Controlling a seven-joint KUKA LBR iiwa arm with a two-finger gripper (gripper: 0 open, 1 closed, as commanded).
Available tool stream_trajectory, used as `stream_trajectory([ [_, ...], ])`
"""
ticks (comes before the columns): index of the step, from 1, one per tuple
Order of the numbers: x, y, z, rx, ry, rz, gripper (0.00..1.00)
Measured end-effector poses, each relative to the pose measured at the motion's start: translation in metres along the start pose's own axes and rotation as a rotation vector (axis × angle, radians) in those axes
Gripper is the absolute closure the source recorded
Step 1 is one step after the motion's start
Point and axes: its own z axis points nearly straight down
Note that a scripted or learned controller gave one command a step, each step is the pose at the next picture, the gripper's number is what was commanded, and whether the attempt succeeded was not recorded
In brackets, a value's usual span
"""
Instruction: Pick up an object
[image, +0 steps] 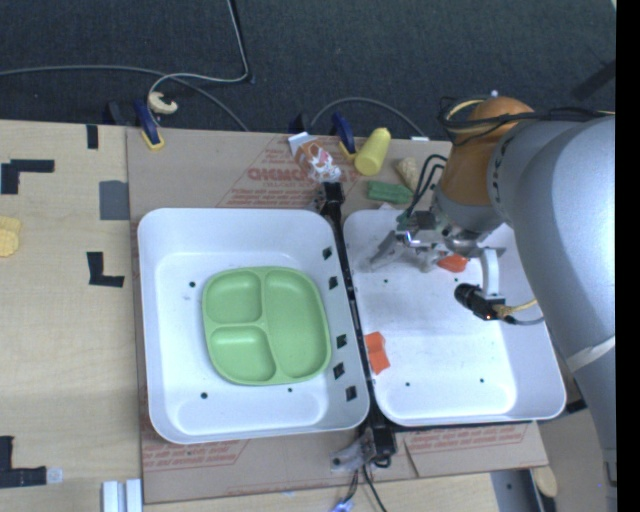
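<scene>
One gripper, fingers spread with nothing between them, hovers upper right over the right bin; an orange block lies lower center.

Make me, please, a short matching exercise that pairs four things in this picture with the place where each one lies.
Things:
1. green divided plate
2. orange block
3. yellow cylinder
4. gripper

Places:
A. on the cardboard behind the bins
B. over the far part of the right bin
C. in the middle of the left bin
D. in the right bin, close to its left wall

Pairs: 1-C, 2-D, 3-A, 4-B
</scene>
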Motion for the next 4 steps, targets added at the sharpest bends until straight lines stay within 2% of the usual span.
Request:
stream_trajectory([
  [1,-0.028,-0.007,-0.001,0.000,-0.001,0.001,0.00],
  [2,-0.085,0.013,-0.109,0.001,-0.002,0.002,0.00],
  [3,-0.106,0.015,0.000,0.007,0.004,0.000,0.00],
  [4,-0.108,0.016,-0.011,0.000,-0.003,-0.001,1.00],
])
